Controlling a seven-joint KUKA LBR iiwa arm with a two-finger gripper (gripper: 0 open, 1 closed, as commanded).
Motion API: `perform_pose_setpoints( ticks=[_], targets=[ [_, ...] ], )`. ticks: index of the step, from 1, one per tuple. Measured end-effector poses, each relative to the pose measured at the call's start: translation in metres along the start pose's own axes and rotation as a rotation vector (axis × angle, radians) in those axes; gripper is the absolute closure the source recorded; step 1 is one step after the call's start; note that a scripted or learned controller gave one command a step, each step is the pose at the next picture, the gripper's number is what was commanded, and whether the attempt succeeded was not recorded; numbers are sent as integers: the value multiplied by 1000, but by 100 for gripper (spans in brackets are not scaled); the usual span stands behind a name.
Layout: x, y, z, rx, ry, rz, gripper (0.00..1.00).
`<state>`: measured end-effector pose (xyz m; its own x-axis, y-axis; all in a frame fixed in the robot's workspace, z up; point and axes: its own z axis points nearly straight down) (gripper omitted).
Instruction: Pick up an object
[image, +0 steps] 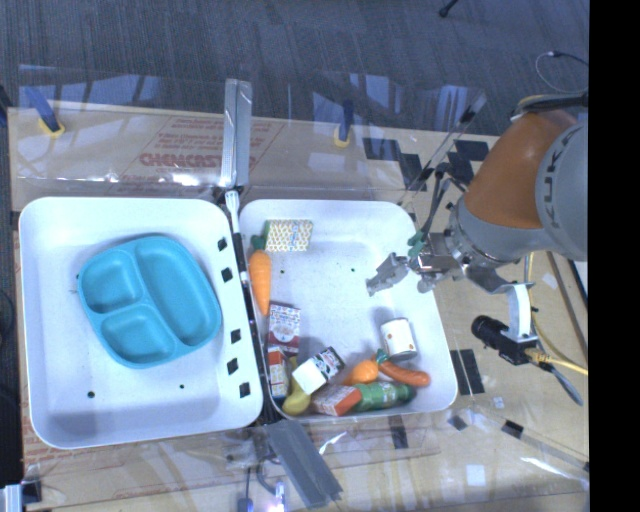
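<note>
My gripper (404, 277) hangs over the right-hand part of the right bin (340, 225), its fingers spread open with nothing between them. Below it, toward the bin's front, stands a small white can (398, 338). An orange carrot (260, 282) lies along the bin's left wall, with a yellow patterned sponge (288, 235) behind it. A cluster sits in the front: a red-and-white carton (284, 328), a small milk carton (318, 369), a second carrot (402, 376), a green item (384, 396) and a yellow fruit (295, 402).
The left bin (60, 400) holds a blue three-compartment plate (150, 299). A metal divider post (237, 130) rises between the bins at the back. Bare white floor lies in the middle of the right bin under the gripper.
</note>
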<state>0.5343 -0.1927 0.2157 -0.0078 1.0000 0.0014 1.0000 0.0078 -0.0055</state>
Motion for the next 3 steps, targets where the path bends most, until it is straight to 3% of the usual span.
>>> perform_pose_setpoints(
  ticks=[1, 2, 3],
  targets=[
    [-17, -30, 47, -1, -1, 52, 0],
    [-14, -41, 125, -1, 0, 136, 0],
    [-13, -41, 116, 1, 0, 132, 100]
  ],
)
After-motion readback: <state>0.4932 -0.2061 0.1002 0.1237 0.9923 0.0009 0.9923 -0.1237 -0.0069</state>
